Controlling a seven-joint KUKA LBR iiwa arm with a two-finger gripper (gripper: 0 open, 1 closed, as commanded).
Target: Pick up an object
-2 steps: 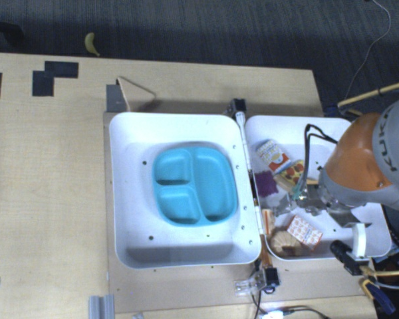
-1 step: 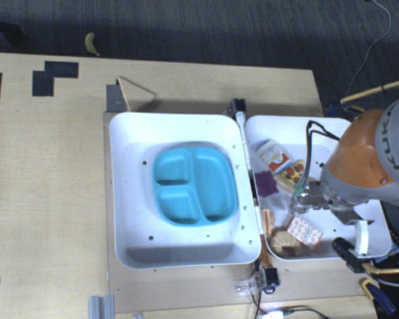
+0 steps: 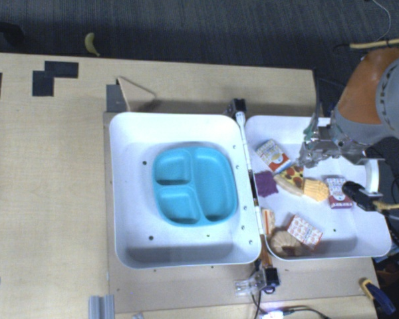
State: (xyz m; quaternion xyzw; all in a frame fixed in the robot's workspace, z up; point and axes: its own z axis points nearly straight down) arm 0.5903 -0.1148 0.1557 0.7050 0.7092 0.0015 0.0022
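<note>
Gripper [image 3: 310, 153] hangs low inside the right bin [image 3: 379, 244]; whether its jaws are spread or pressed together cannot be told. Just below them lies a pizza slice [image 3: 300, 182], a small carton [image 3: 271, 154] to their left, a red packet [image 3: 338, 193] lower right.

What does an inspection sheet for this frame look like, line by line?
Surface: wooden bench bearing two white bins.
Job's things: right bin holds a pizza slice toy, small cartons, a purple piece.
Clutter: blue divided tray in the left bin.
Grippers: gripper over the right bin, above the pizza slice toy.
Cables: wires at the bench's front edge.
Surroundings: dark carpet.
</note>
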